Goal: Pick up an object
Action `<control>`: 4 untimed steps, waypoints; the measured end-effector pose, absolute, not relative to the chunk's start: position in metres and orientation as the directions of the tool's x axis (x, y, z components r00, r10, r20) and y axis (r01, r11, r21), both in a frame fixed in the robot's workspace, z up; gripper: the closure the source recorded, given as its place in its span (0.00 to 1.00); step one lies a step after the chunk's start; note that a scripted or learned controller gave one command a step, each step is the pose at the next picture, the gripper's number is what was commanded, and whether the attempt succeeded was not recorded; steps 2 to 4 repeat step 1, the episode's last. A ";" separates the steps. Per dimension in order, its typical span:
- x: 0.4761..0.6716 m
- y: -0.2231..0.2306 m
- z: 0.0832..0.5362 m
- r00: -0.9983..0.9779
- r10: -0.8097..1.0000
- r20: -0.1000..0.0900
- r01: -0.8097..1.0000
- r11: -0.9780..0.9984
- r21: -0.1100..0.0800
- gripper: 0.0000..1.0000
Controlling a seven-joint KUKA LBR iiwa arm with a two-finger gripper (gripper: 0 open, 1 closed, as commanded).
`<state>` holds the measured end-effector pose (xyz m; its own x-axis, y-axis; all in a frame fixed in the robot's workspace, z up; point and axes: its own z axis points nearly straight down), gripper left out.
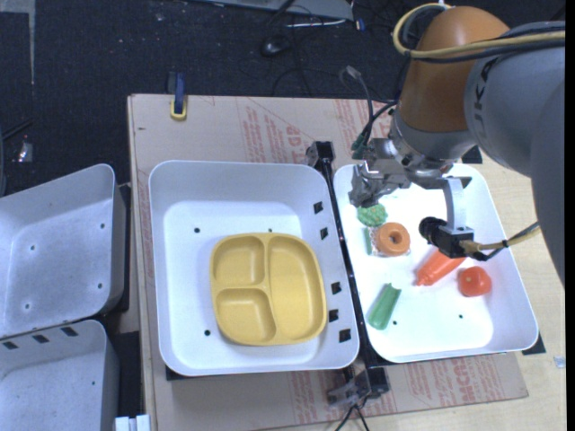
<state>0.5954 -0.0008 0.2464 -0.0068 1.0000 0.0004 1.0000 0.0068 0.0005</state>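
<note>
End effector is hanging low over the upper-left corner of the right bin, just above a small green piece; you cannot tell its state from this angle, and nothing is showing in its grip, so the pick is looking not yet done. Candidates are lying in that bin: orange ring, carrot, red tomato, green pod. You are working tight against the bin's left wall, with freer room toward its lower right; the left bin is carrying a yellow divided plate.
</note>
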 end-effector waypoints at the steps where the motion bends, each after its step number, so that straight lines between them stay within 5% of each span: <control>1: 0.604 0.054 0.239 -0.008 1.000 0.001 1.000 0.008 0.001 1.00; 4: 0.604 0.054 0.239 -0.008 1.000 0.001 1.000 0.008 0.001 1.00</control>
